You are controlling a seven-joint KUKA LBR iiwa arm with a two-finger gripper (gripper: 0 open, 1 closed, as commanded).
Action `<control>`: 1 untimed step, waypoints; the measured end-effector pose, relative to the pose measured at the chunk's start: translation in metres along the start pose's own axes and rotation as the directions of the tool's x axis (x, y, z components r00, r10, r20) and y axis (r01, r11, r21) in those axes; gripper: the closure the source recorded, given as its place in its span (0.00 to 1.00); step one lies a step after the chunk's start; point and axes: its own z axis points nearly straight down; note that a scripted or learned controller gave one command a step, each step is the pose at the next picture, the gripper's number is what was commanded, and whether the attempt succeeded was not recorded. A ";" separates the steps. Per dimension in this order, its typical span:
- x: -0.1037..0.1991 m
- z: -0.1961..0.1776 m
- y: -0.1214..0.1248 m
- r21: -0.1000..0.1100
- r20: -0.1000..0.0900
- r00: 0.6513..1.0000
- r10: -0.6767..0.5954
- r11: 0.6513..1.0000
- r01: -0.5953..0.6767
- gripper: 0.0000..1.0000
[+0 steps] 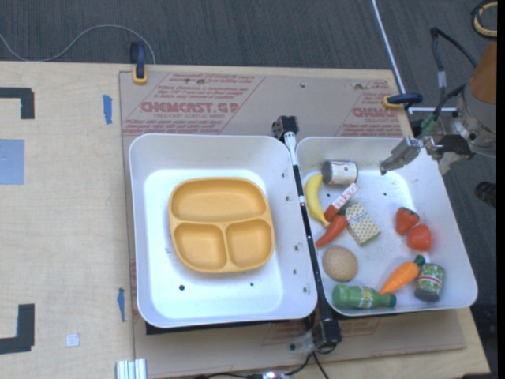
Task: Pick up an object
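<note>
The right bin [452,212] holds several toy foods: a small can [341,172], a banana [314,198], a red chili [333,228], a checkered box [362,224], two red fruits [406,219] [420,237], a brown potato [340,264], a carrot [401,275], a green bottle [359,297] and a green can [430,282]. My gripper [418,159] hangs over the bin's far right corner, above bare white floor. It is open, and nothing sits between its fingers. The can lies to its left, apart from it.
The left bin [150,235] holds a yellow divided plate [222,224]. A black bar [298,188] runs between the two bins. Clamps [139,61] [402,99] sit at the board's far edge. A thin white rod [387,30] slants past the back right.
</note>
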 end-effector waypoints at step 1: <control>0.029 0.141 0.008 -0.003 0.001 1.000 0.001 1.000 -0.001 0.00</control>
